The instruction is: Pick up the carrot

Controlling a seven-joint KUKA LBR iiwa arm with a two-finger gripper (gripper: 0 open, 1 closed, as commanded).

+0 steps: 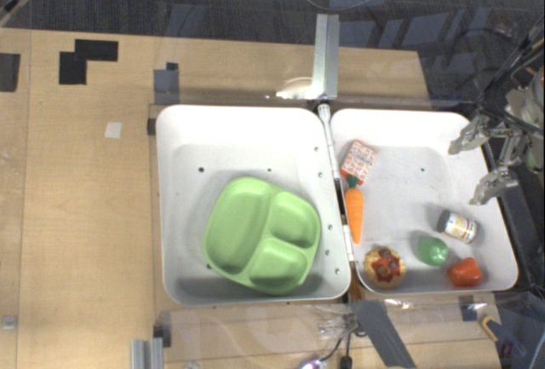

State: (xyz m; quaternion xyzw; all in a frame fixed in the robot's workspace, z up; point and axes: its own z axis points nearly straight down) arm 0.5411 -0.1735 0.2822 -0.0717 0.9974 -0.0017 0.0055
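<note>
- Though the carrot (pixel 354 215) is the thing we are after, it lies untouched in the right bin (pixel 400 127), lengthwise along that bin's left wall, green top toward the far end and orange tip toward us.
- Just beyond its green top we see a small red-and-white patterned packet (pixel 359 160), near enough that the two almost touch.
- Just past its tip, toward the near edge, sits a round pastry-like item (pixel 384 265); further right along that edge come a green ball (pixel 433 250), a red fruit-like piece (pixel 465 272) and a small tin on its side (pixel 459 227).
- In the left bin (pixel 183 146), on the other side of the divider, rests a green sectioned plate (pixel 262 233), which plays no part here.
- The gripper (pixel 487 161) hangs over the right bin's right rim, well apart from the carrot; its two fingers are spread wide and we see nothing between them.
- We judge the step in hand to be the approach: no grasp has begun.
- The next move calls for a traverse leftward across the bin, with the fingers turned to straddle the carrot's narrow width, then a descent.
- The wall sits tight beside the carrot, so we expect little room for the finger on that side.
</note>
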